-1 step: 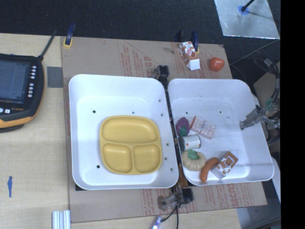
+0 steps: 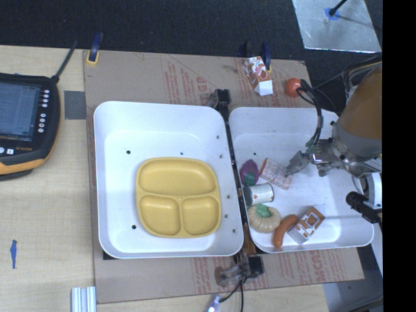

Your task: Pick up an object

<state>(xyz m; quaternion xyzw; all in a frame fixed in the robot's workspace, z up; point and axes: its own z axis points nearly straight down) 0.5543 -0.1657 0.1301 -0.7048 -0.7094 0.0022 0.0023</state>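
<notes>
The right white bin [image 2: 338, 119] holds several small items. A pink and white packet [image 2: 275, 173] lies near its middle, with a purple piece [image 2: 249, 171] to its left. Below them lies a white can [image 2: 259, 193] on its side. A pale round garlic-like toy with a green top [image 2: 264, 217] sits at the front, next to an orange sausage [image 2: 284, 230] and a brown carton [image 2: 308, 224]. My gripper [image 2: 294, 165] hangs low over the bin, pointing left, its tip just right of the pink packet. Nothing is visibly held.
The left white bin [image 2: 114, 129] carries a yellow divided plate [image 2: 178, 196]. A small carton [image 2: 258, 75] and a red ball [image 2: 294, 86] lie on the cardboard behind the right bin. A control pendant [image 2: 23, 122] rests at the far left. Cables trail by the arm [image 2: 361, 129].
</notes>
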